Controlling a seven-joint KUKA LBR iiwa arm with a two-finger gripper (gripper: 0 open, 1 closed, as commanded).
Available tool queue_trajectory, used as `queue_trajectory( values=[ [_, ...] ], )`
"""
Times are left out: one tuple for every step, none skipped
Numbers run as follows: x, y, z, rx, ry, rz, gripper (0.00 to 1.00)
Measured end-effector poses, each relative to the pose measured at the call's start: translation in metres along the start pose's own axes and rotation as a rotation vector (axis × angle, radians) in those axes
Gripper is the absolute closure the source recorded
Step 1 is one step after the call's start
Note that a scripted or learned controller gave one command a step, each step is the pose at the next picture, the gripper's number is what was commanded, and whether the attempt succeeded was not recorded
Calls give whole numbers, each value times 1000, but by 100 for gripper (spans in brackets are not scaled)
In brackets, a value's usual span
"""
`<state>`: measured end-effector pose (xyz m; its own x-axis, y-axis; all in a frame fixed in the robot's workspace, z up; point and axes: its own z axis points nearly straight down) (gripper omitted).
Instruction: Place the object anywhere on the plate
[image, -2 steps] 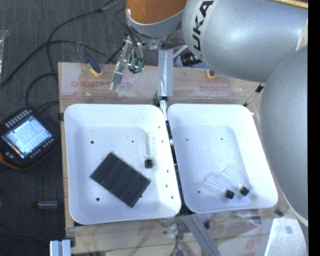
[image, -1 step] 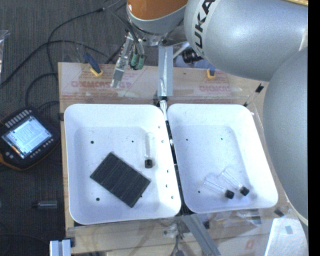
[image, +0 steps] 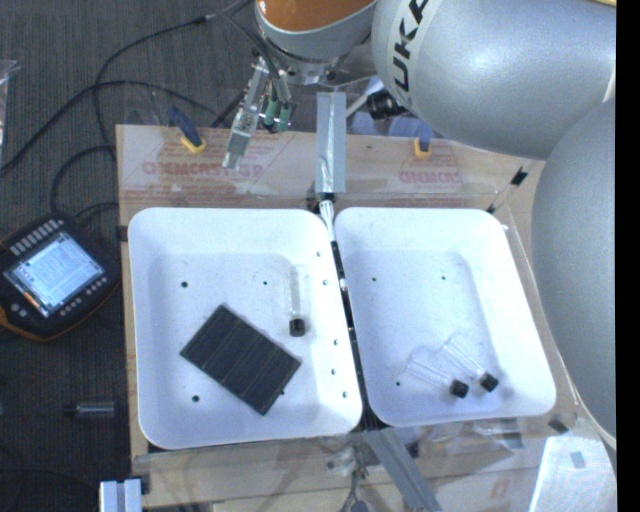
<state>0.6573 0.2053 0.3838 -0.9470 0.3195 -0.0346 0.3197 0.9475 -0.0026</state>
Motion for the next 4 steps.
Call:
queue_trajectory(
  values=[
    [-1,0,-10,0,-4,1,100],
    [-2,1,-19,-1,-8,2,100],
    [-3,1,-29,-1,-12,3,100],
    [-4,2,-39,-1,-16,4,100]
  ],
)
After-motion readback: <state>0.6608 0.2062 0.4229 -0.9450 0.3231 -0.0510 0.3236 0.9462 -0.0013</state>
